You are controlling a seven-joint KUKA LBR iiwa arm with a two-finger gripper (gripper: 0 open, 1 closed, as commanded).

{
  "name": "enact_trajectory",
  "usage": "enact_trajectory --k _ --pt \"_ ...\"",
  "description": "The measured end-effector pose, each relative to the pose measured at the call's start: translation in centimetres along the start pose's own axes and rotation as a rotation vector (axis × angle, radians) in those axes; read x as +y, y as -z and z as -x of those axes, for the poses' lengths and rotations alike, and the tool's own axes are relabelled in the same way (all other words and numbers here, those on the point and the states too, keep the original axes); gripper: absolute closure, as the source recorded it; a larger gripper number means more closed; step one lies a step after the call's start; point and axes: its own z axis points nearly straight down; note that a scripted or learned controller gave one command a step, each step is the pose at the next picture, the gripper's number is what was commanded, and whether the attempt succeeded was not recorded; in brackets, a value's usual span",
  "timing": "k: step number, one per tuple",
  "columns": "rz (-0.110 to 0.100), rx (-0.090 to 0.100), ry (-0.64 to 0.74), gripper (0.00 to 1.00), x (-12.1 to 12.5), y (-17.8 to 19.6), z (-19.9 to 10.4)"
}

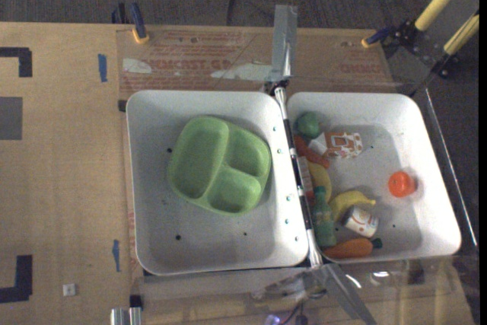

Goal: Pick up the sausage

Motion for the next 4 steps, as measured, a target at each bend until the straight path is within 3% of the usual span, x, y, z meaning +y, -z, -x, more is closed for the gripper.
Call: enact_trajectory --k 1,2,3,4 --pt "0.000 0.000 0.125 0.00 -3.9 0.8 -2.0" --pt "0.002 0.001 -0.108 0.00 1.4 0.8 0.5" --pt "0.002 0.001 -0.110 0.00 2.2 0.8 0.7" --pt "0.003 0.000 -0.106 1.00 2.2 1.8 0.6"
